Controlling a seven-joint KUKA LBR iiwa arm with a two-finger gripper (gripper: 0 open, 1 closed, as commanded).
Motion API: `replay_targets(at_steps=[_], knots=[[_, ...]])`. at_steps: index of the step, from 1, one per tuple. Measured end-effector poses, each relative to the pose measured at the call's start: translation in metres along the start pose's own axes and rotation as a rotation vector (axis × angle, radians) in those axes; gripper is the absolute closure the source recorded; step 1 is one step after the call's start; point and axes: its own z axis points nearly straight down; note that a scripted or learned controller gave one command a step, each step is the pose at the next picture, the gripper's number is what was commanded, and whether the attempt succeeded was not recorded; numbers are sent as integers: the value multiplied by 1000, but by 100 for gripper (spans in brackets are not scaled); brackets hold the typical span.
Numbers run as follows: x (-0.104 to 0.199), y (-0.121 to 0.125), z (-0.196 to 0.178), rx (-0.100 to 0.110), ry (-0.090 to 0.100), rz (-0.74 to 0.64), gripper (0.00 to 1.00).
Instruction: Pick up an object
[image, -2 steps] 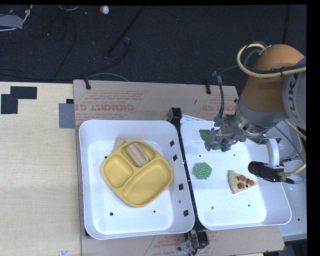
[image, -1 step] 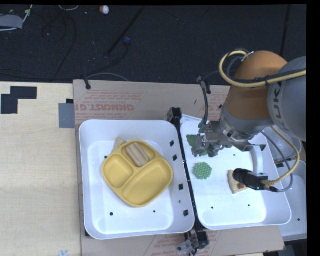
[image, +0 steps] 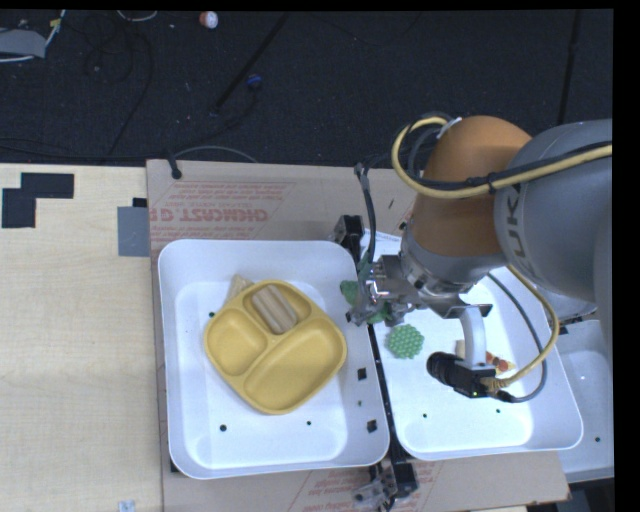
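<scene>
My gripper (image: 372, 300) hangs low over the divider between the two bins, under the grey and orange wrist. A small dark green thing (image: 349, 291) shows right at its left side, by the left bin's right wall; I cannot tell whether it is held. Just below and right of the gripper, a light green bumpy ball (image: 405, 341) lies in the right bin (image: 520, 425). In the left bin (image: 200, 440) rests a yellow divided plate (image: 285, 365), and a tan ridged piece (image: 273, 307) lies in its upper compartment.
A small orange and white bit (image: 495, 360) lies in the right bin near its middle. The arm covers that bin's upper half. Both bins sit on a cardboard sheet (image: 250, 205) on the wooden bench.
</scene>
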Motion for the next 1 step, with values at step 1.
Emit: replay_targets(at_steps=[1], knots=[[46,-27,-4,0,0,-1,100]])
